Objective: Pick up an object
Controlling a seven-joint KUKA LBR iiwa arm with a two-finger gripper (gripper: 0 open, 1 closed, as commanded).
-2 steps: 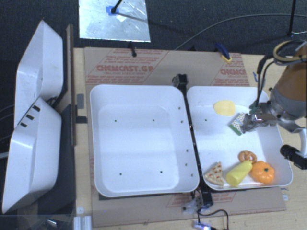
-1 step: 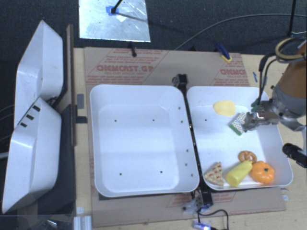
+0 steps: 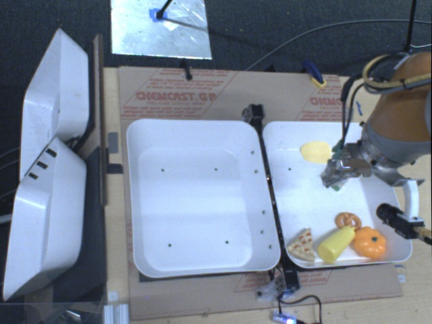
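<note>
I see two plain white shallow bins (image 3: 196, 130), a pale yellow flat disc (image 3: 314, 152), a brown toy pretzel (image 3: 347, 219), a yellow toy bottle (image 3: 336, 244), an orange toy pumpkin (image 3: 370, 242), and a tan-and-red pizza slice (image 3: 302, 244).

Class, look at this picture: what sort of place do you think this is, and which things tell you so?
Probably a robotics lab test bench: a robot arm over two white bins, toy food like a pumpkin, and loose cables.

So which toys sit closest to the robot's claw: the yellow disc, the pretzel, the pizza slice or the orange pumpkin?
Seen from the overhead camera, measured from the gripper:
1. Flat pale yellow disc, just up and left of it.
2. Small brown pretzel, below it.
3. Round orange pumpkin, at the bin's lower right.
4. Triangular pizza slice, lower left, nearly tied with the pumpkin.
</note>
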